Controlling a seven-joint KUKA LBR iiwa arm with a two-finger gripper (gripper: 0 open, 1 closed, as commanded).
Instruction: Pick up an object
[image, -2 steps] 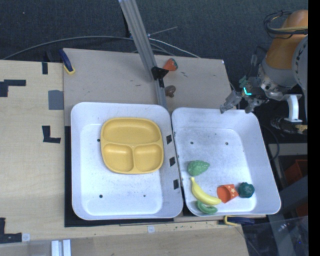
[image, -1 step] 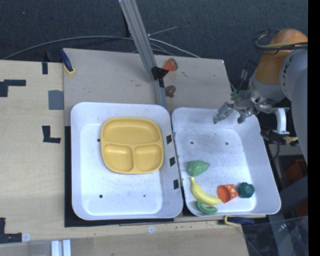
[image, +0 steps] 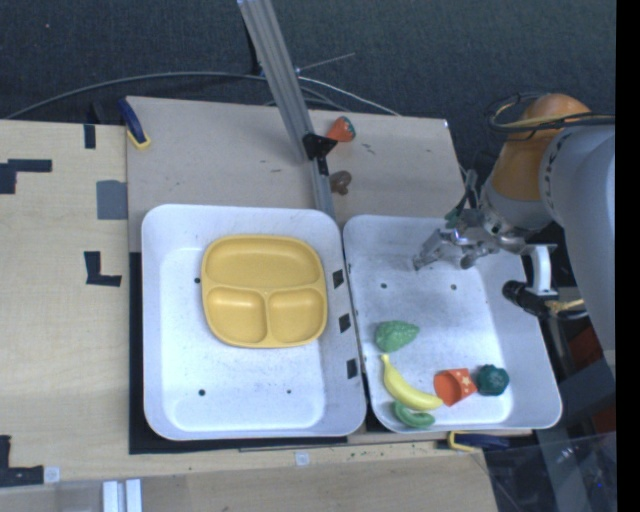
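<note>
Banana (image: 406, 388), yellow, curved (green-tipped), right bin (image: 430, 250)

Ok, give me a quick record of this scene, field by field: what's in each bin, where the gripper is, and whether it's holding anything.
left bin: yellow divided plate, three compartments, lying flat
right bin: green leafy piece; yellow banana; small green item at the banana's lower end; orange-red piece; dark green piece
object cluster: all in the right bin's near half
gripper: over the right bin's far end, apart from the objects
held: nothing seen between the fingers
task status: no object picked up yet
</note>
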